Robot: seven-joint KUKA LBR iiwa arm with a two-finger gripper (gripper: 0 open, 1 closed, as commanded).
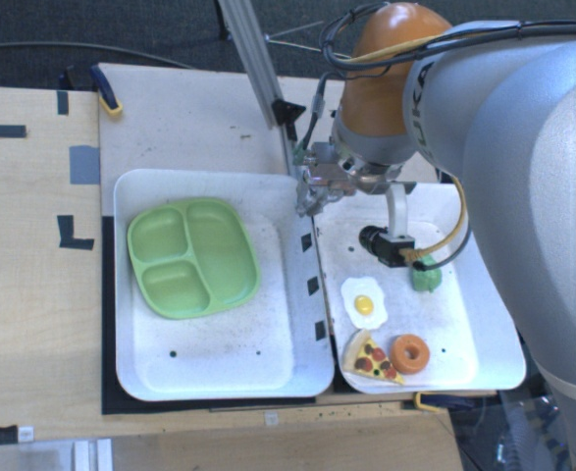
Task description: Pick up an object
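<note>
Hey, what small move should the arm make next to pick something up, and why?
Probably slide the gripper toward the near edge until it is over the fried egg. It hangs at the far inner corner of the toy bin, above no object, and the egg looks like the nearest one.

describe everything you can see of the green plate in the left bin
The green plate is a pale green, rounded-rectangle divided dish that looks like smooth plastic. Raised ridges split it into three compartments, and nothing lies in any of them. It lies flat, right way up and turned a little askew, in the upper left part of the left bin, resting on the bin's white floor. Nothing else touches it. The gripper is off to its right, near where the two bins meet.
</note>
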